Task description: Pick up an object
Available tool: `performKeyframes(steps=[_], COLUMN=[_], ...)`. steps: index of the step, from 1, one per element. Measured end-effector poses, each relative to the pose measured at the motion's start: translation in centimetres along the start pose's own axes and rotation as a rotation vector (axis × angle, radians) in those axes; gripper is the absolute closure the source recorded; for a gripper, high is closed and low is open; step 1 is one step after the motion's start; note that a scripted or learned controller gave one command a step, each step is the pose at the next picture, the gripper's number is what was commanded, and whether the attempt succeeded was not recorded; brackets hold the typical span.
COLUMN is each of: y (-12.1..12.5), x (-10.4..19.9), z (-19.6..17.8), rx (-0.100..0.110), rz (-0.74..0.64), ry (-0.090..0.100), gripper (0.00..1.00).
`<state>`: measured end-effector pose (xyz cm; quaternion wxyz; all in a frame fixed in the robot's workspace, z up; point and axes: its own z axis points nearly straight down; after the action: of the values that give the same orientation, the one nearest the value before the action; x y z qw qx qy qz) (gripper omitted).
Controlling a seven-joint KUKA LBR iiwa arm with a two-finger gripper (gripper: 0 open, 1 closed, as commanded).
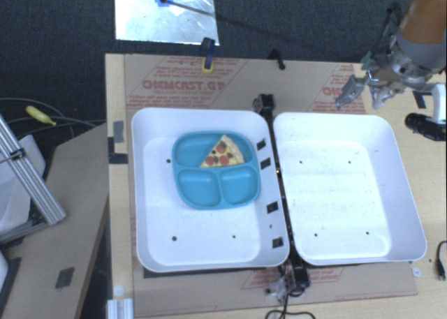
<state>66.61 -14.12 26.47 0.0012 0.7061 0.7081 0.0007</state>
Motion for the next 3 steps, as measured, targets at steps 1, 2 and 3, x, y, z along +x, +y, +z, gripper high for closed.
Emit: performKeyframes(steps=[1, 2, 3], y=[-1.1, -0.4, -0.2], x=[-2.1, 8.8, 5.7], z=[13.0, 7.7, 18.6], rx=[0.013, -0.004, 0.009], rz=[0.004, -0.011, 0.004], ry=[0.002, 0.006, 0.0], gripper=[0.0, 0.0, 0.0])
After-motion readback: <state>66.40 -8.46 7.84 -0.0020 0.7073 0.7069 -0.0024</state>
